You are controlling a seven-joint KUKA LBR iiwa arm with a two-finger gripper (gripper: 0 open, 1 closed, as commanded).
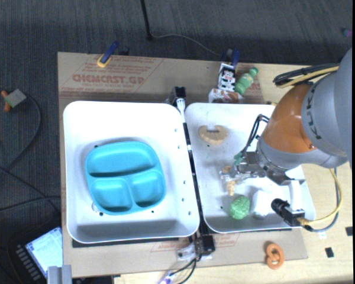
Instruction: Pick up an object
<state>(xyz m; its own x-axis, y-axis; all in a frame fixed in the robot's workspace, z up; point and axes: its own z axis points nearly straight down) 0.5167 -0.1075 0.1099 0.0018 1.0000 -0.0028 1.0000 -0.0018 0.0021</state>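
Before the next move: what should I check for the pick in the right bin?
1. Position: claw over the right bin - ok.
2. Load in the claw - cannot tell.
3. Nearest target: small tan piece close beside the claw - ok.
4. Other targets: green lump and tan ring lie apart, uncovered - ok.
5. Clutter: blue tray sits in the other bin, away from the arm - ok.

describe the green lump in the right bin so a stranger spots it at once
Take the white bin on the view's right, the one without the blue tray. Near its lower edge in the view lies a small, bumpy, rounded green lump. It is the only green thing inside that bin; the tan ring-shaped piece sits at the far end.
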